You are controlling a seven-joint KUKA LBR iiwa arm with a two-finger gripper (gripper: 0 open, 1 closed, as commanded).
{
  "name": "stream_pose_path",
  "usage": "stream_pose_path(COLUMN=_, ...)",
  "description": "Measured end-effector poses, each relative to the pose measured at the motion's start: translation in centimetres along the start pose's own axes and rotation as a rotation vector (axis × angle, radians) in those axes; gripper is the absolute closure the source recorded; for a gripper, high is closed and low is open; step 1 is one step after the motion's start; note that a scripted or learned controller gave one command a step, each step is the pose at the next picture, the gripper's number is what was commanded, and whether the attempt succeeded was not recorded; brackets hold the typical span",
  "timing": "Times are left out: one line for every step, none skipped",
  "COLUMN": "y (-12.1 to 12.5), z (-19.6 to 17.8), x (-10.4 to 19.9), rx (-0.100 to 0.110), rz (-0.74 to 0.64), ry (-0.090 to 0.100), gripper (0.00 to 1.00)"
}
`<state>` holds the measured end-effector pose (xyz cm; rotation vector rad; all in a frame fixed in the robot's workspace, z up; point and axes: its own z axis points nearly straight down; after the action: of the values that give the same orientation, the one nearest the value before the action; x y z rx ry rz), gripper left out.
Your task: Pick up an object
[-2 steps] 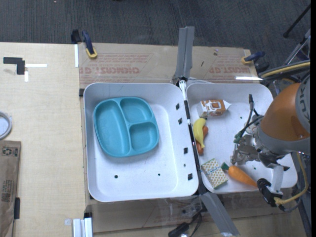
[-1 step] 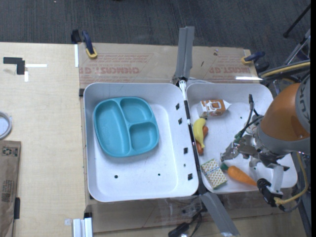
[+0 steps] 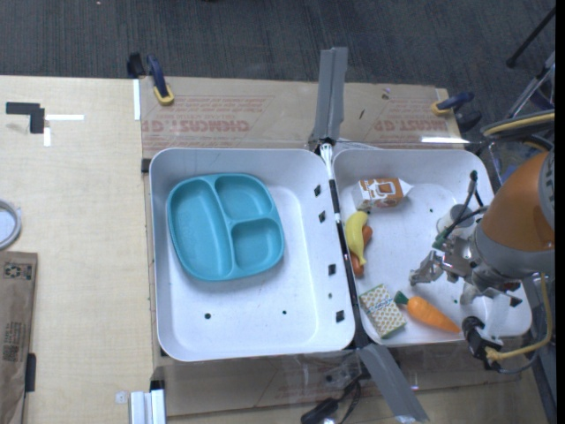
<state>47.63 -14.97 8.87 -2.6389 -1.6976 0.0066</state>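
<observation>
The right bin (image 3: pixel 415 162) holds a small brown and white carton (image 3: pixel 382 193) at the back, a yellow banana (image 3: pixel 356 233) with an orange piece (image 3: pixel 359 260) beside it along the left wall, a patterned green and white packet (image 3: pixel 382 310) and an orange carrot (image 3: pixel 430 315) at the front. My gripper (image 3: pixel 439 268) hangs low over the bin's right half, just above and right of the carrot. The wrist body hides the fingertips. I see nothing between its fingers.
The left bin (image 3: pixel 177 325) holds a blue divided plate (image 3: pixel 226 226). A grey divider bar (image 3: pixel 331 95) stands between the bins at the back. Blue and orange clamps (image 3: pixel 157 78) (image 3: pixel 452 104) sit on the cardboard behind. Cables hang by the arm at right.
</observation>
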Motion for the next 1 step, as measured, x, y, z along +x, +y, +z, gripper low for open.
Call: stream_pose_path(y=2.06, z=-0.11, x=-4.38, rx=-0.001, rz=-0.232, ry=0.001, gripper=0.0)
